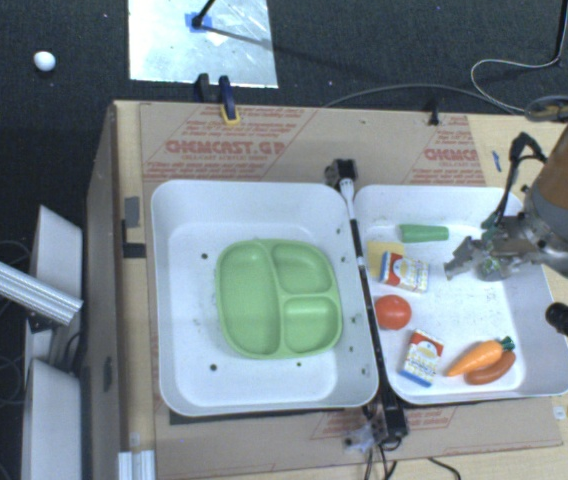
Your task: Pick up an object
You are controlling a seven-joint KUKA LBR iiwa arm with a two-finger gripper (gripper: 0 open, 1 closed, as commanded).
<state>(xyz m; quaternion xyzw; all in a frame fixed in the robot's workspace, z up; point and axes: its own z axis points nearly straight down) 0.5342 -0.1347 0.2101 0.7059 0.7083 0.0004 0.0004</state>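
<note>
You are looking at a pick that is barely getting under way. The gripper (pixel 474 258) is hanging over the upper right part of the right bin (pixel 554 368), reaching in from the arm's side, and its fingers are standing apart with nothing showing between them, so no object is being lifted yet.

All the candidates are lying in that right bin: a green cylinder (pixel 423 233) near the top edge, a small snack packet (pixel 403 271) just below it, a red tomato (pixel 393 312) beside the divider, a small carton (pixel 422 357) lower down, and a carrot (pixel 478 355) resting against a brown sausage-like piece (pixel 491 370) at the bottom. The packet and the green cylinder are sitting nearest the gripper, to its left.

The left bin (pixel 179 298) is carrying a green divided plate (pixel 277 298).

Judging from this, choosing a target, descending, closing and lifting are all remaining.
</note>
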